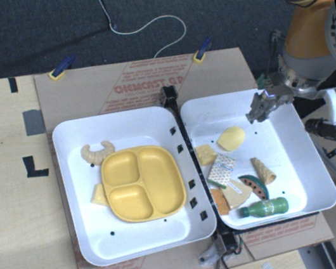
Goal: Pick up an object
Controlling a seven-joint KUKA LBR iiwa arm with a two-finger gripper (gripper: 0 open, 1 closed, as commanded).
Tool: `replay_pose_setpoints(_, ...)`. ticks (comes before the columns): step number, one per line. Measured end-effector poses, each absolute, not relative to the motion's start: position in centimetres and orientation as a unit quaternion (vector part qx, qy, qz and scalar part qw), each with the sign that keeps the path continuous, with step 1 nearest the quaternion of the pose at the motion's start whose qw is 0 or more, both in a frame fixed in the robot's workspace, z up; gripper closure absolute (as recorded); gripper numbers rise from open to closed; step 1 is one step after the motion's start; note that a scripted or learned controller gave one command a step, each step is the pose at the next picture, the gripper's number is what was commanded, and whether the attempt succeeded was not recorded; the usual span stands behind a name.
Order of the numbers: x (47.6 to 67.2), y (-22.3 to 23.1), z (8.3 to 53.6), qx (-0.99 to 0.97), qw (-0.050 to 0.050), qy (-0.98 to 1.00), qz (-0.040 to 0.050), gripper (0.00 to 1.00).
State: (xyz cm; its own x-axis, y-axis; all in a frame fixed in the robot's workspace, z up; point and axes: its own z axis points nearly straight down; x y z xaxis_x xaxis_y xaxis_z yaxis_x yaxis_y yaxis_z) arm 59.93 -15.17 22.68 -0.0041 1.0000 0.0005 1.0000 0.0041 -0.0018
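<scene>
While the arm leans in from the right, its gripper (pixel 260 110) hangs over the upper right part of the right bin (pixel 304 139), close to that bin's far rim and well inside its right wall. Whether the jaws stand wide or narrow cannot be told from this slant; nothing shows between them.

Seen from above, the right bin holds a loose cluster toward its left and near sides. A pale yellow lemon-like piece (pixel 231 138) lies nearest the gripper, down and to the left of it, with bare white floor all round. Just left of it a small yellow block (pixel 205 154) sits against the wall shared by the two bins. Below these a patterned packet (pixel 223 171) overlaps a tan slice (pixel 233 196), and an orange piece (pixel 220 203) lies at the left wall. A watermelon slice (pixel 252 185) and a cone (pixel 264 170) rest near the middle, apart from the right wall. A green bottle (pixel 265 209) lies on its side along the near rim. The right half of this bin's floor is open, from the gripper down to the bottle.

Across the divider, the left bin (pixel 73 179) carries a yellow divided plate (pixel 143 182) near its centre. A croissant (pixel 96 152) lies just beyond the plate's upper left edge, and a yellow wedge (pixel 97 194) pokes out from under its left edge. Bare floor runs along that bin's near side.
</scene>
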Motion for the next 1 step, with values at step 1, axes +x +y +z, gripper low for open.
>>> replay_pose_setpoints(1, 57.63, -9.87, 21.59, -0.706, 0.001, -0.708, 0.0011, 1.00)
